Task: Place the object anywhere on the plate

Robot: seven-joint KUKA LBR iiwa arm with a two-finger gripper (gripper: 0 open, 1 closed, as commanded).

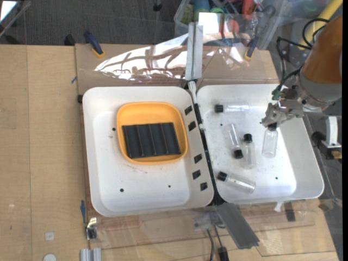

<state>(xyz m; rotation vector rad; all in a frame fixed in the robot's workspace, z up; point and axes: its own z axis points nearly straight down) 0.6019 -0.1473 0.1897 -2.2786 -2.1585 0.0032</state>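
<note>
While claw (pixel 270 122) hovers above it, clear vial (pixel 269 142), upright, right bin (pixel 304 162).

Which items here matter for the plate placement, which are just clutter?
Job:
- gripper
- clear vial just below it in the right bin
- orange plate in the left bin

Clutter:
- black ridged block on the plate
- other vials in the right bin
- toy tub behind

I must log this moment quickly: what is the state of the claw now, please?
Claw: above the right bin, directly over a clear vial; whether it is open, closed, or holding the vial cannot be told.
</note>
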